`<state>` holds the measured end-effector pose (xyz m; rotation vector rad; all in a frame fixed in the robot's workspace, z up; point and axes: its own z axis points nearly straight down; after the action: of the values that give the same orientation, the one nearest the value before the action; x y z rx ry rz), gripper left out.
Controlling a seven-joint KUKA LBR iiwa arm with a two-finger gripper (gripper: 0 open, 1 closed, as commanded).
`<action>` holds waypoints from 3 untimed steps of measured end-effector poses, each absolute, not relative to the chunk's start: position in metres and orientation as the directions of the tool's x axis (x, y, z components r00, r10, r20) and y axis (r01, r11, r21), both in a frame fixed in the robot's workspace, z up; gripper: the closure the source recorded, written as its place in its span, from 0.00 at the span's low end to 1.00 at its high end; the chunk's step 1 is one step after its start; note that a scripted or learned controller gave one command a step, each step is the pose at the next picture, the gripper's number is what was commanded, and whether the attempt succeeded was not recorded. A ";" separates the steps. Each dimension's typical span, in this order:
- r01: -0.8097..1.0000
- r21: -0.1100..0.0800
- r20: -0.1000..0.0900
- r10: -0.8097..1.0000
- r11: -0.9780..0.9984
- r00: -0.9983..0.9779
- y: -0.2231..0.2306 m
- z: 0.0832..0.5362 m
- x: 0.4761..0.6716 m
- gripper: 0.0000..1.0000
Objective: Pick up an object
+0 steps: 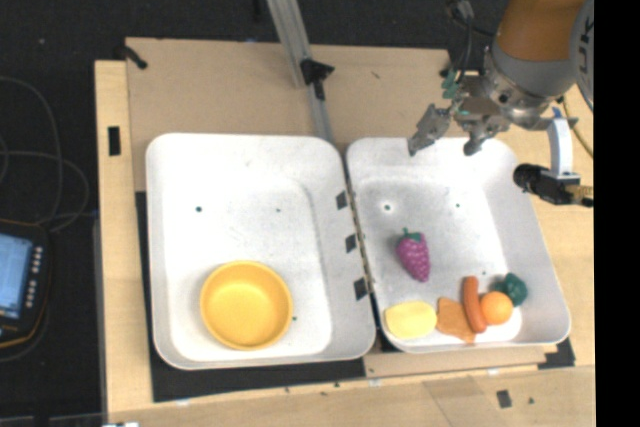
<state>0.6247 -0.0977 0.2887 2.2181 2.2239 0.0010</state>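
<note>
In the right bin (500,177), a purple bunch of grapes (413,254) lies alone on the white floor, well apart from the walls — the easiest thing to pick up. Just past it, against the bin's near wall, a cluster crowds together: a pale yellow piece (410,319), an orange wedge (452,317), a carrot (472,303), an orange ball (495,307) and a dark green piece (513,288), several of them touching. The gripper (451,134) hangs over the far rim of the same bin, well apart from the grapes, its jaws spread apart with nothing between them. The left bin (170,215), beside the grapes' bin, holds a yellow bowl (246,304).

To do the pick well, the arm would best travel toward the grapes, centre above them and descend straight, jaws kept wide until they straddle the bunch — the crowded cluster looks riskier, since a finger could land on a neighbour.

No brand, label or writing can be read anywhere on the worktop (200,90).
</note>
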 end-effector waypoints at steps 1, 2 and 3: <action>1.000 0.001 0.000 1.000 0.002 -0.002 -0.098 0.289 0.625 0.00; 1.000 -0.003 -0.002 1.000 -0.001 0.001 -0.104 0.245 0.622 0.00; 1.000 -0.005 -0.002 1.000 -0.002 0.002 -0.107 0.183 0.625 0.00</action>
<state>0.6248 -0.1066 0.1826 2.2247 2.2213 -0.0078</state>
